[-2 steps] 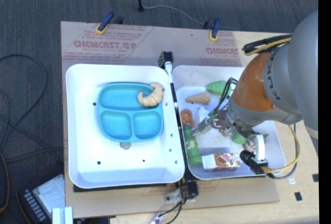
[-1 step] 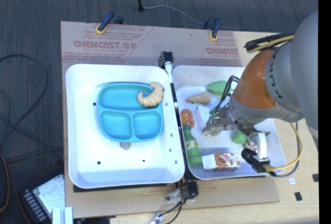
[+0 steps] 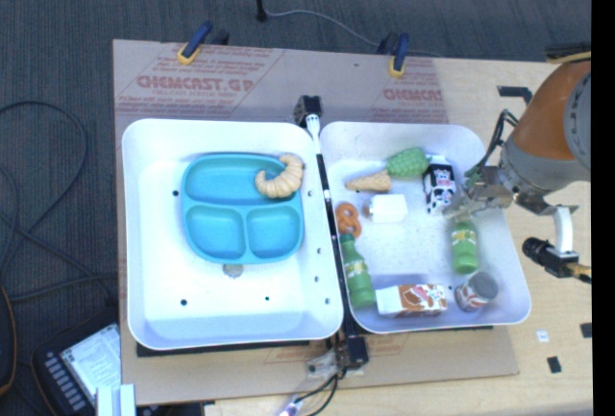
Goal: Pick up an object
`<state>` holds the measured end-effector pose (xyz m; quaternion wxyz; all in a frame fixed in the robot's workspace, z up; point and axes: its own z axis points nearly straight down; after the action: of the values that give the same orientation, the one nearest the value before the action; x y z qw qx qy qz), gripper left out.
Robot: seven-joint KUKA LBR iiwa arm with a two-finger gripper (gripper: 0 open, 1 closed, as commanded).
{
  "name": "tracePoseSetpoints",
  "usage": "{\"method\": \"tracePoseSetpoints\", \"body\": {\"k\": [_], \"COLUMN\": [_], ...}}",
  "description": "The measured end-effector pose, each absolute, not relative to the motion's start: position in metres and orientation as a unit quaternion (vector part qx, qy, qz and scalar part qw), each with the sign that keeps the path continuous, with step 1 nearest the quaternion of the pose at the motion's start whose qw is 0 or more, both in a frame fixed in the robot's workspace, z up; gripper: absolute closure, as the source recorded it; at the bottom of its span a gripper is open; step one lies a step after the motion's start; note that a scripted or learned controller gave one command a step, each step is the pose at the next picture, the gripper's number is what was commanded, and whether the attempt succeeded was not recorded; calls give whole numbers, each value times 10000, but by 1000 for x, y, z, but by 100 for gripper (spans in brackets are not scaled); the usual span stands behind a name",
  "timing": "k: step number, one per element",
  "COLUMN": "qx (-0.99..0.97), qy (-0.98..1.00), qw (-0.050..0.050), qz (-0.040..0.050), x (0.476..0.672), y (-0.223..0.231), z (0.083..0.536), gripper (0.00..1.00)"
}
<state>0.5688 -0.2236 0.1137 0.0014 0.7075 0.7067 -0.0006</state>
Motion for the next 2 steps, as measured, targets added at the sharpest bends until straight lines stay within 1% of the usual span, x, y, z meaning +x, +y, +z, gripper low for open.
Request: {"method": "tracePoseSetpoints", "body": {"k": [1,2], "qx": [7060,7067], "qy": [7082,7075], "qw": [10,8], "qz": [4,-7], "x": [625,624], "y": [-143,-144], "z": [173,172], "gripper": [100,0]}}
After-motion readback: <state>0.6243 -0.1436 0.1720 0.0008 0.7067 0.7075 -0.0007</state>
